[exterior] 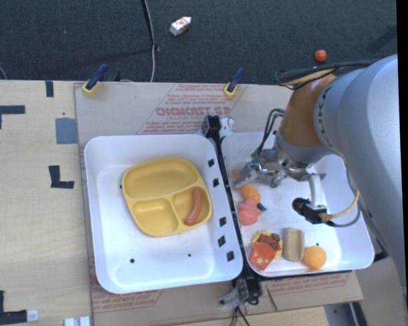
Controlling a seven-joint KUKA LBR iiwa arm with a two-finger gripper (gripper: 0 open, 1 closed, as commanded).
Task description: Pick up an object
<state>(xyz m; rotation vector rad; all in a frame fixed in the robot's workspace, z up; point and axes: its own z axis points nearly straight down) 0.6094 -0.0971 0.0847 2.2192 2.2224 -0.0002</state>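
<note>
Gripper [261, 169] hovers in right bin [347, 251], finger state indeterminate. Orange toy [249, 193] lies just beside it at 7 o'clock; pink toy [248, 213] lies below.

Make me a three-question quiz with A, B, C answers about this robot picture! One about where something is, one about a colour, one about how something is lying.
1. Where is the yellow plastic divided tray?
A. left white bin
B. right white bin
C. on the carpet

2. What colour is the small round ball near the right white bin's front corner?
A. blue
B. orange
C. green

3. How is the reddish toy sausage placed?
A. standing upright
B. hanging from the gripper
C. lying in a tray compartment

Answers: 1 A, the tray sits inside the left white bin. 2 B, it looks orange. 3 C, it lies flat in the tray's right compartment.
</note>
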